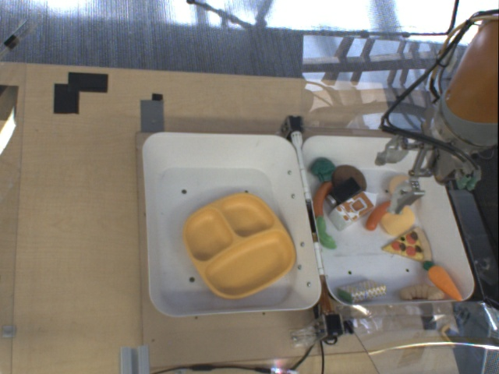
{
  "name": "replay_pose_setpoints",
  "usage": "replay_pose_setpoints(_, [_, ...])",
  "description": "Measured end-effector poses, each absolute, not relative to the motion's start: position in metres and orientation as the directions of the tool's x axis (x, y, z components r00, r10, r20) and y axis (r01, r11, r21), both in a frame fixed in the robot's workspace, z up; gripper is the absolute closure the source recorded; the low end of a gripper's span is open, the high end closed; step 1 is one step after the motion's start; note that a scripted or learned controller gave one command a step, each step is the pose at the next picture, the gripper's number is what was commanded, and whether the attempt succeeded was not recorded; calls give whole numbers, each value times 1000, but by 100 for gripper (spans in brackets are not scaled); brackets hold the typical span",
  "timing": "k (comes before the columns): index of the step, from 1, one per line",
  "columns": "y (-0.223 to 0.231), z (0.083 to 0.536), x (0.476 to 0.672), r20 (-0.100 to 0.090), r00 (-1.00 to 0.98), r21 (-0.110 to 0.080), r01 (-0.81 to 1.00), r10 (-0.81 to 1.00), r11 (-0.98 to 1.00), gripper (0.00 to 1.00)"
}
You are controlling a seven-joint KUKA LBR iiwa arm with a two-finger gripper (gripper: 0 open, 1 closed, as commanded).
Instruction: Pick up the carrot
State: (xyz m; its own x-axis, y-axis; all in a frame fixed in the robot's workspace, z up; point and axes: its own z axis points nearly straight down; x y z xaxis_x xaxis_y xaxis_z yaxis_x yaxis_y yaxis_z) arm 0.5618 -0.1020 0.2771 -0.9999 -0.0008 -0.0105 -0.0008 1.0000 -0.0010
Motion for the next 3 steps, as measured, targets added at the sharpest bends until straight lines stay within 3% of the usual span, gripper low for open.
replay_pose_setpoints(1, [-132,200,498,-1,-999,0,47,47,999,0])
replay_pose_setpoints(2, [-191,95,530,-1,-992,0,-128,-128,992,0])
replay_pose_setpoints(3, [-204,91,504,-22,-1000,-2,3,3,1000,0])
